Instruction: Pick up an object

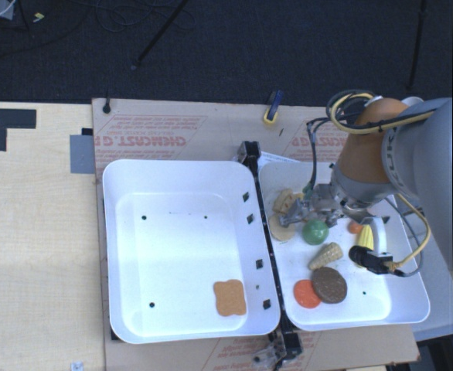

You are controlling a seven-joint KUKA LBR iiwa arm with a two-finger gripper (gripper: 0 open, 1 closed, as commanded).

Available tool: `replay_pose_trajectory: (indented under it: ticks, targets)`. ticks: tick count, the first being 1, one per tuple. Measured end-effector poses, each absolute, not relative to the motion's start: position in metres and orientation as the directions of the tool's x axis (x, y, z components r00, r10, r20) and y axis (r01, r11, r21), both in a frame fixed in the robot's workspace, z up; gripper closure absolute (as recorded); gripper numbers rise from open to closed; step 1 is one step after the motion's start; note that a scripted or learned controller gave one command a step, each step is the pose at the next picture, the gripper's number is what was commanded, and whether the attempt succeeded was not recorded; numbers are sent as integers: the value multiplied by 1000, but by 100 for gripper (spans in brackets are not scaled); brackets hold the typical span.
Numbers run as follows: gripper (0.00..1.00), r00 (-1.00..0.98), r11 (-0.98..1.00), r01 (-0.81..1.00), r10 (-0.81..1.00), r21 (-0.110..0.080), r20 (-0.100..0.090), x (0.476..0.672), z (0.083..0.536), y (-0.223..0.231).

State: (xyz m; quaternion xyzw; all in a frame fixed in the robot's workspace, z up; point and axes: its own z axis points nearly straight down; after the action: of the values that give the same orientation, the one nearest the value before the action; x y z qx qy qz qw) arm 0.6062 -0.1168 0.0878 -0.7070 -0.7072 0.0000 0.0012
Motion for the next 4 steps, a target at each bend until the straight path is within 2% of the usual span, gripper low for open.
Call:
replay_pose_trajectory:
  ticks: [1,2,3,4]
  targets:
    - [100,2,-2,1000,1000,-1,6,607,97,-116]
    - [100,4,-4,1000,1000,5,0,552,89,-155]
    - [0,4,-4,1000,1000,3,-3,552,88,-156]
    - [0,-3,3,1000,1000,2,0,618,88,-131]
